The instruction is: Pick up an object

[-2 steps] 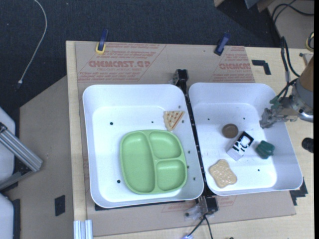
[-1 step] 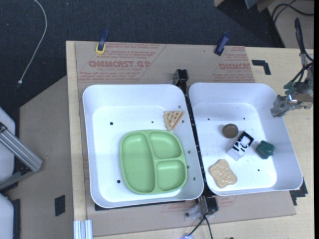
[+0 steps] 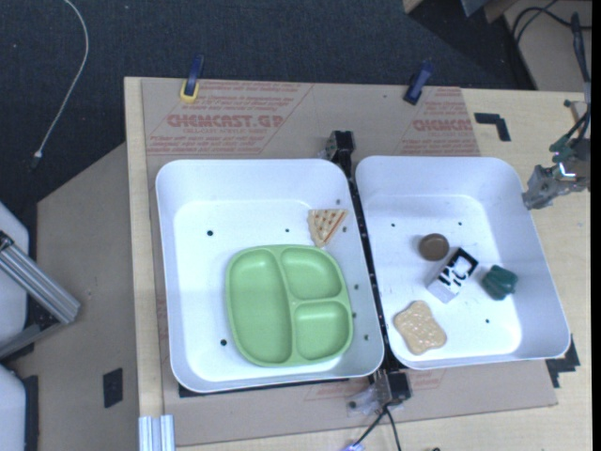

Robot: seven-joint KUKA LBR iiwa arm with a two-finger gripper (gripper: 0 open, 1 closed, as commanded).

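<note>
Tool [image 3: 554,181] at right bin's [image 3: 526,346] far-right rim, finger state can't tell. Objects lie left and nearer: green block [image 3: 499,281] closest, then box [image 3: 453,275], coin [image 3: 433,246].

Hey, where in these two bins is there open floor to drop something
Left bin: a bare strip along the far wall behind the green divided plate, left of the waffle piece. Right bin: the far half, beyond the brown disc. Crowded: its near middle, around the black-and-white block, green object and toast.
</note>
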